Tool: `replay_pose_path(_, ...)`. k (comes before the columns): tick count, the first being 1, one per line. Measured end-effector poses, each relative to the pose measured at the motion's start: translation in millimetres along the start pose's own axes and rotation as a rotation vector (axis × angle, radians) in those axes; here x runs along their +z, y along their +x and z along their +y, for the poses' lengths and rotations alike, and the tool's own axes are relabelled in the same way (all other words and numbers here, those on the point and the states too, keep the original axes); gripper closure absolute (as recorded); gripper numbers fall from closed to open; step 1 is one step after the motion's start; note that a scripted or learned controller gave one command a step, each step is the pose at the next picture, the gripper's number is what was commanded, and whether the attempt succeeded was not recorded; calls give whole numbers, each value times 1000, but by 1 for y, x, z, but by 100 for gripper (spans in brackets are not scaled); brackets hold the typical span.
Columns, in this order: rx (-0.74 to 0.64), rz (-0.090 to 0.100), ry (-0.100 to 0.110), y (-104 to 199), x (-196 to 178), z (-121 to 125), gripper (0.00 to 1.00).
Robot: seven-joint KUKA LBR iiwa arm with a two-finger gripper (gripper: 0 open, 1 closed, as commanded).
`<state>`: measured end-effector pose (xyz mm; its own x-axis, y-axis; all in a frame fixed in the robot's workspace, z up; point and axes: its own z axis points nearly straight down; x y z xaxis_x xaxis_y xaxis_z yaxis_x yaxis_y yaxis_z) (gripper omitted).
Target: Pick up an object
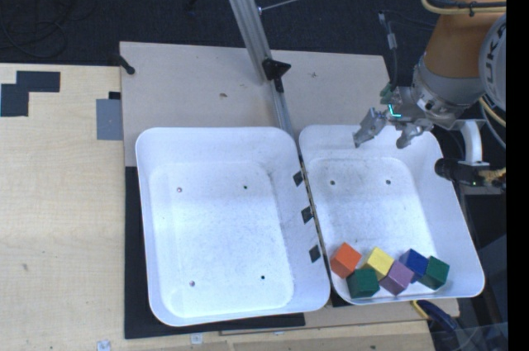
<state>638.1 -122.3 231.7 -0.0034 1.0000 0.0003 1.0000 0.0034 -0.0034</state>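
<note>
Several small cubes cluster at the near end of the right bin (438,201): an orange cube (346,258), a yellow cube (380,262), a dark green cube (362,283), a purple cube (398,276), a blue cube (415,263) and a green cube (436,271). My gripper (385,135) hangs over the far rim of the right bin, well away from the cubes. Its two fingers stand apart and open, with nothing between them.
The left bin (165,176) lies beside the right one, with black clips (304,214) along the shared rim. A slanted aluminium post (248,27) rises behind the bins. The arm's orange band (467,19) fills the upper right.
</note>
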Motion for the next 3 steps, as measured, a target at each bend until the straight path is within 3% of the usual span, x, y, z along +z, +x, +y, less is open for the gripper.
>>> replay_pose_path(2,0,0,0,0,0,0,0)
replay_pose_path(3,1,1,1,32,-1,-22,0)
